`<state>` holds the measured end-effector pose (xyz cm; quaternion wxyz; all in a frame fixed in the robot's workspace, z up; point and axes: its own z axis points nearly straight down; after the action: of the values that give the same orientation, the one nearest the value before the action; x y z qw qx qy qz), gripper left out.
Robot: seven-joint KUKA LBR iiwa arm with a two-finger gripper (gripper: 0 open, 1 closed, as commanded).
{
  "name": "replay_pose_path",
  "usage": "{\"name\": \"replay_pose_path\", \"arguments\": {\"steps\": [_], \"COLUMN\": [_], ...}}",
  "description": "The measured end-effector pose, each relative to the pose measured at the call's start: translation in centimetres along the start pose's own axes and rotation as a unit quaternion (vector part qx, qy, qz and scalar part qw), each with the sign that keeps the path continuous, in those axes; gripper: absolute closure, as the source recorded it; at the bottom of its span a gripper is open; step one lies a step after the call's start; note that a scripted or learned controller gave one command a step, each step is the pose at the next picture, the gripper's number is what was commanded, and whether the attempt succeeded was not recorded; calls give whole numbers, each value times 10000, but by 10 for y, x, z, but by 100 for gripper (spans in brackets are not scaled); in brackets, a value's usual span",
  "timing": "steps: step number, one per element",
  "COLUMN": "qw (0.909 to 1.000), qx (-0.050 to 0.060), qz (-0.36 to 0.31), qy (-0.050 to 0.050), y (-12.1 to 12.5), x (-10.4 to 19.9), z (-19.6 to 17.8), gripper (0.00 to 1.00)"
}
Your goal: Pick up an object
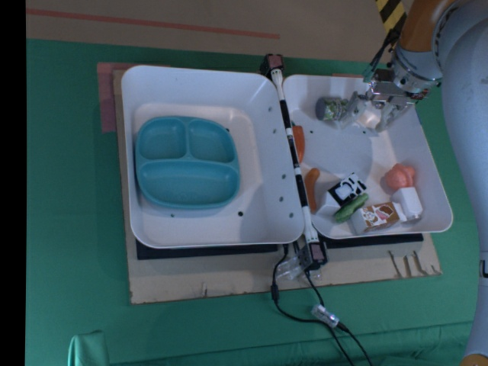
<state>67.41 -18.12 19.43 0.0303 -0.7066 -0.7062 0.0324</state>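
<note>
My gripper [373,117] hangs over the back of the right bin [431,166], with its fingers spread open and nothing clearly held between them. Just to its left lies a small grey and green can [330,109], close to the left finger. Along the bin's left wall lie an orange carrot-like piece [299,142] and a second orange piece [312,185]. At the front sit a black-and-white cube [347,189], a green item [349,208], a small printed carton [377,215], a white block [408,202] and a salmon-coloured object [399,176].
The left bin [152,82] holds a blue divided plate [187,162]. A black-and-white divider bar [293,151] runs between the bins. Cables [320,311] trail off the front of the bench. The arm's grey body fills the right side.
</note>
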Motion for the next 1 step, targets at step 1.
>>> {"name": "replay_pose_path", "arguments": {"steps": [1], "qw": [9999], "qx": [98], "qz": [-18], "qy": [52], "y": [6], "x": [-5], "z": [1], "gripper": [0]}}
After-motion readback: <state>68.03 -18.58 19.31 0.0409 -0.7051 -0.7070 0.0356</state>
